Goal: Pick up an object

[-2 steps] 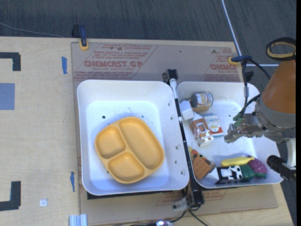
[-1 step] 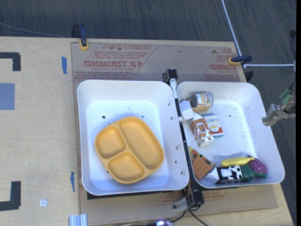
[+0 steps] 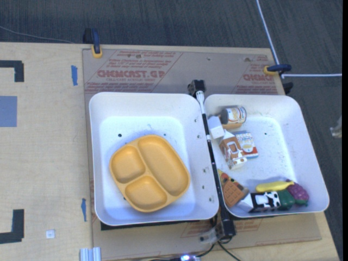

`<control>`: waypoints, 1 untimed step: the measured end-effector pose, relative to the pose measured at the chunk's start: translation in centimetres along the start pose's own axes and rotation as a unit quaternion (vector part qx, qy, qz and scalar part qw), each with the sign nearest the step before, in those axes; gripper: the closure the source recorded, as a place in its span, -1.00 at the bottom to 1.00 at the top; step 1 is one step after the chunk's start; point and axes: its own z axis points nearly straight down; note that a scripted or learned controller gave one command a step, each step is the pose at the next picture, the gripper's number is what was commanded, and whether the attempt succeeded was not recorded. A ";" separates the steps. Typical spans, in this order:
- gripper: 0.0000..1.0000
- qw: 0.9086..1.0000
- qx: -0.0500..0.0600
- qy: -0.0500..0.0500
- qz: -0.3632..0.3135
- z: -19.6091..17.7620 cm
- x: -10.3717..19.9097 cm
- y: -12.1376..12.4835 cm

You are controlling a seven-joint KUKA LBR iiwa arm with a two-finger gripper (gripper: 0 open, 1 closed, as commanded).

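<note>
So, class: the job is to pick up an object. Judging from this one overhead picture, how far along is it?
Nothing looks done yet. The yellow divided plate lies flat in the left bin. In the right bin the small can, the carton, the waffle piece, the banana and the grapes all rest on the floor. Nothing is in hand, so the whole pick remains: approach, grasp, lift.

Pale grey fragment [image 3: 335,130] at right edge, maybe arm; details too small.

Left bin [image 3: 103,145]: white, held yellow-orange divided plate [image 3: 149,172]. Right bin [image 3: 304,140]: white, held orange-labelled can [image 3: 234,115], orange-white carton [image 3: 237,148], yellow banana [image 3: 274,186], purple grapes [image 3: 298,193], black-and-white patterned toy [image 3: 265,200], brown waffle [image 3: 233,192].
</note>
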 end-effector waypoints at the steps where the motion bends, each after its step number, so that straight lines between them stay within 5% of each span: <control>1: 1.00 1.000 0.002 0.001 0.000 0.9 -1.7 0.0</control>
